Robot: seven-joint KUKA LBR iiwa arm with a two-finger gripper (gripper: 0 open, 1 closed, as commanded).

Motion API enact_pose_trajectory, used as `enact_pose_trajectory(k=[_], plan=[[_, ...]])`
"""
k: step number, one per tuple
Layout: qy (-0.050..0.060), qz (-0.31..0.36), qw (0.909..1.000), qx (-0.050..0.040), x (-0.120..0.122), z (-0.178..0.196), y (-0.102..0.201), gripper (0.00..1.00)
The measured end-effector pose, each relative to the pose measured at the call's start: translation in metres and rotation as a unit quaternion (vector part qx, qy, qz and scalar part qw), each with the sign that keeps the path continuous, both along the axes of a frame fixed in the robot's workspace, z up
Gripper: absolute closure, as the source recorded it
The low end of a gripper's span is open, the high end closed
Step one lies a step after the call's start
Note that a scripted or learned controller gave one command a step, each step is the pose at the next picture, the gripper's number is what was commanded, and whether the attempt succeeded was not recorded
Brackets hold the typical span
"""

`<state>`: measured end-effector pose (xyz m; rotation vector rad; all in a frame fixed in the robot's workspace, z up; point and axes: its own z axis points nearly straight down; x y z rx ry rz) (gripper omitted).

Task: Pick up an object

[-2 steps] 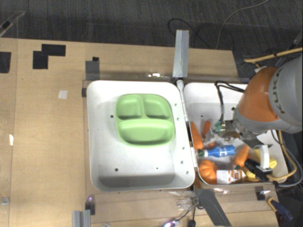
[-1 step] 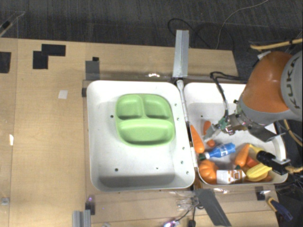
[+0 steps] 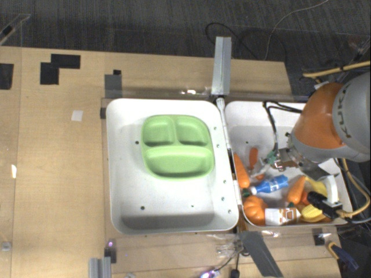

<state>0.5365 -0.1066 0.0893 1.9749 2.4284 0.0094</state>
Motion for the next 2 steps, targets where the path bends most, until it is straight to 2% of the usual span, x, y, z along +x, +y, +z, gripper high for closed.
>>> enact_pose_trajectory(k=[1, 2], plan=[[-0.003, 0.001, 1.0, 0.0012, 0.003, 0.011, 0.001, 1.0], [0.005, -0.068, 0.9977, 0.0016, 0.051, 0.095, 0.049, 1.0]])
